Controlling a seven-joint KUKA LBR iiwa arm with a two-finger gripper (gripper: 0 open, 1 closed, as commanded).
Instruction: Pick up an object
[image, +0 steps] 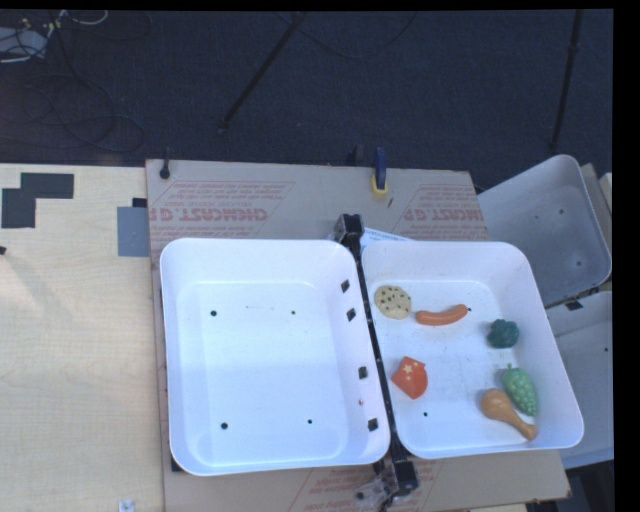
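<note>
White plastic for the right bin (455, 405), with six small toys lying inside it, none touching. Up by the right bin's far left corner, a round cookie (392, 301) with dark dots. Just beside that, nearer the right bin's middle, an orange sausage (441, 316). Against the right bin's right wall, a dark green lump (503, 334). Close to the right bin's left wall, a red toy (410, 377). Down in the right bin's near right corner, a bumpy light green toy (520, 390) and a tan pear-shaped toy (507, 413) close together. Touching the right bin's left side, the left bin (260, 370). Under the right bin, brown cardboard (230, 205). Cannot tell how wide the gripper is or what it holds.
</note>
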